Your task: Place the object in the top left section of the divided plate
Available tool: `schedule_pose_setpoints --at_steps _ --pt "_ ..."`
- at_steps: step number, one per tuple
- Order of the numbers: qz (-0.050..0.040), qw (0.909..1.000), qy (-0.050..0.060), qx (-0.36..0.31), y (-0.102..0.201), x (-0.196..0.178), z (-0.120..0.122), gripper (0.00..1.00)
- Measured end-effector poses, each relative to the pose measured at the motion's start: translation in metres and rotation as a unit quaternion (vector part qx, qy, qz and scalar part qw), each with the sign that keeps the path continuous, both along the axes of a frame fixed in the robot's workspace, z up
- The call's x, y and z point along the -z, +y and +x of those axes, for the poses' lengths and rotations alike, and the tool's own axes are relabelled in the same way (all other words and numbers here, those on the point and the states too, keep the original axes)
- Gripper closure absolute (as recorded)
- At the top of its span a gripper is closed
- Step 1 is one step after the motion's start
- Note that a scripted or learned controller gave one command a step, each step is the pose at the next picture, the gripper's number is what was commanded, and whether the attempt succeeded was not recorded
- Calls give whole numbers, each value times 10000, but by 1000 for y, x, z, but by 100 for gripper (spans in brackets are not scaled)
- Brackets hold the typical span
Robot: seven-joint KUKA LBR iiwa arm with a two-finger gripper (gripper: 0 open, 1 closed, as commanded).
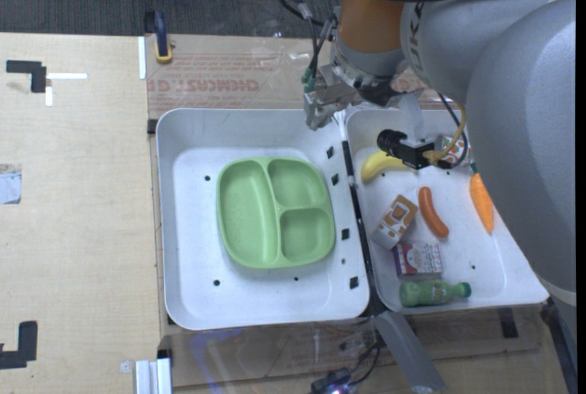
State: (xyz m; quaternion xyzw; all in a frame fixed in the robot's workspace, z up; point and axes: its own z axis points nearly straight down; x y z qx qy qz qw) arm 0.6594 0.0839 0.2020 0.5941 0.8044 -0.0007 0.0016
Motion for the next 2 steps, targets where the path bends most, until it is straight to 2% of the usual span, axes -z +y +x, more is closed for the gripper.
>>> schedule_pose_setpoints --at_steps 1,2 --pt "8 9924 2 -1227 58 -72 0 100" --pt "8 9820 9 -1888 -23 -19 -36 100"
